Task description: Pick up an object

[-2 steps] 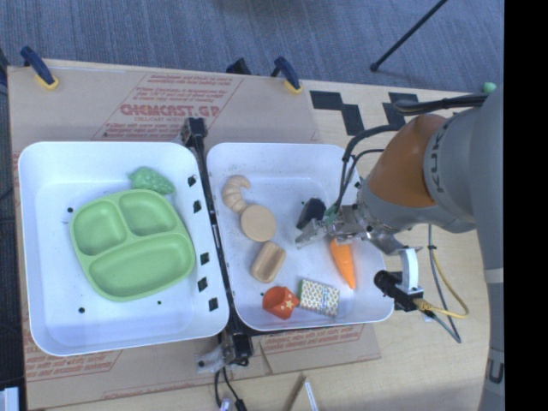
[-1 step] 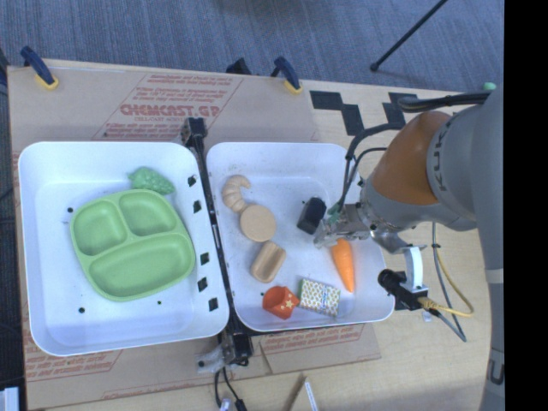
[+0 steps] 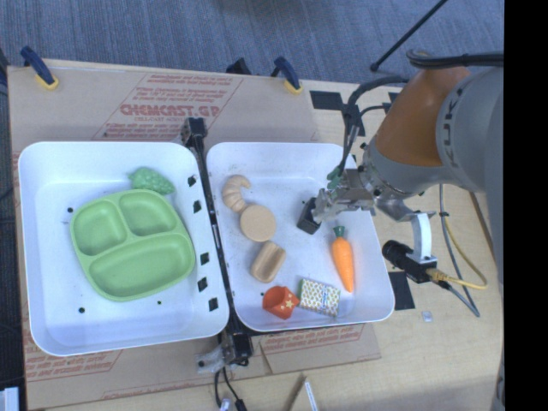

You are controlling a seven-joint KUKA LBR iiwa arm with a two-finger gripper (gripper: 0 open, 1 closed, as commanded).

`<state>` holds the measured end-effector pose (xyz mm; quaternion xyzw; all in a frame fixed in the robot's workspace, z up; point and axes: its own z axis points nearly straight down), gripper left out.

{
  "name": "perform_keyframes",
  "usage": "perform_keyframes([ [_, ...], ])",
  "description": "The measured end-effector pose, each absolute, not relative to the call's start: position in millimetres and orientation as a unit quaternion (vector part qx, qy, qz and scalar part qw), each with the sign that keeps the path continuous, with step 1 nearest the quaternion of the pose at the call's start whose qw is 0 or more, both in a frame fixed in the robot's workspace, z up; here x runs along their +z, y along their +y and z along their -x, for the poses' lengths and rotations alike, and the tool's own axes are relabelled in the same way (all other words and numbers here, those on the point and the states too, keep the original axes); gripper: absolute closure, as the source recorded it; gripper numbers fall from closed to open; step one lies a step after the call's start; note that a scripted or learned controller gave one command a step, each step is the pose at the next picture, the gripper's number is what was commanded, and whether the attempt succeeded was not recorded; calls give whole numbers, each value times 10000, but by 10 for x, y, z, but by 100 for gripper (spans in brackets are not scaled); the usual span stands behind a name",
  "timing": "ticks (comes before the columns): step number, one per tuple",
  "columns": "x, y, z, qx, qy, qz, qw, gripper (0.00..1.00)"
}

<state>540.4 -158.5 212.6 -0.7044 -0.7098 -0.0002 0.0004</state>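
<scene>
my two-finger gripper [image 3: 310, 217] hangs low by the right bin's [image 3: 282, 154] right wall, how far open i cannot tell, nothing visibly held, probably because the orange plastic carrot [image 3: 343, 262] just beside it along that wall is my target.

The grey KUKA arm [image 3: 467, 139] enters from the right side of the camera view, its thick final link angled toward the left and downward. A broad orange band [image 3: 415, 122] wraps the link just above the wrist, and below it a grey wrist section narrows to the metal gripper mount. Dark cables loop over the top of the wrist and run down along its left side. The two-finger gripper [image 3: 310, 218] points down and to the left, its dark fingertip end the lowest, leftmost part of the arm.
</scene>
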Motion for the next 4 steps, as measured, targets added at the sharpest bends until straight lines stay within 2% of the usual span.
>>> perform_keyframes([
  [1,2117,-1590,-5397,5,-7095,7047,11,0],
  [2,955,-1937,-5369,16,-7095,7047,28,0],
  [3,918,-1961,-5975,3,-7091,7051,13,0],
  [4,913,-2054,-5084,14,-7093,7049,22,0],
])
